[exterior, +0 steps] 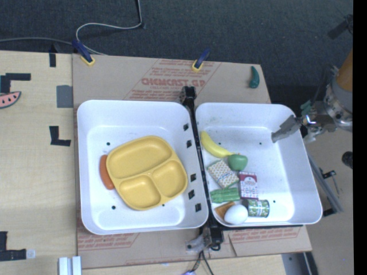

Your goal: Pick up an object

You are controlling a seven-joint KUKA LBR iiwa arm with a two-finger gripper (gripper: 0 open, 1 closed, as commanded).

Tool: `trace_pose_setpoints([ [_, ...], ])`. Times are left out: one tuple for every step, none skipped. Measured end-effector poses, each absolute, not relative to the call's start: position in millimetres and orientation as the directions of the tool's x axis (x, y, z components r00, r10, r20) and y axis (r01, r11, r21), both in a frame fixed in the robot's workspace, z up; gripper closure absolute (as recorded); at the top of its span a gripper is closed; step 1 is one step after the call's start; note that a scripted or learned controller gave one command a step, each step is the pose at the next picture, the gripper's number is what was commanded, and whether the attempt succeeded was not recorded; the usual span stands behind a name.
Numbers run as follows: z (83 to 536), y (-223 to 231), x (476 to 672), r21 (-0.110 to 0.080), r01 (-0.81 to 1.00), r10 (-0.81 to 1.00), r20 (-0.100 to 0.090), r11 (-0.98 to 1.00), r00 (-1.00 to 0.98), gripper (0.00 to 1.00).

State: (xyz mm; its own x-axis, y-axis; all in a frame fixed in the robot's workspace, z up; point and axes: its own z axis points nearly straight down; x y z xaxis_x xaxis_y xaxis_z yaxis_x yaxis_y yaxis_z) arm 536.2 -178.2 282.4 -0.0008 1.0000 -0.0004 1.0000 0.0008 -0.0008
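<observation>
Red print "CHEMCAST GP" is read on the cardboard (172,80). In the right bin (259,112), the banana (214,145) is laid at 10 o'clock, its long axis running from 11 to 4 o'clock. The gripper (285,133) is seen at 2 o'clock; whether it is spread or closed cannot be told.

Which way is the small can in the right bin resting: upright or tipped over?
Tipped over: the can lies on its side, label wall facing up, beside the white egg.

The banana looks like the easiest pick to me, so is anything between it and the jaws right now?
Nothing visible blocks it. The gripper sits over the right bin's right side, and bare bin floor lies between it and the banana. The green round fruit touches the banana's lower end, off that line.
</observation>
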Motion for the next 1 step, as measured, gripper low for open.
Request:
trace_pose_setpoints([
  [102.0,-159.6,508.5,-0.005,1.000,1.000,0.002,0.000,0.000,0.00],
])
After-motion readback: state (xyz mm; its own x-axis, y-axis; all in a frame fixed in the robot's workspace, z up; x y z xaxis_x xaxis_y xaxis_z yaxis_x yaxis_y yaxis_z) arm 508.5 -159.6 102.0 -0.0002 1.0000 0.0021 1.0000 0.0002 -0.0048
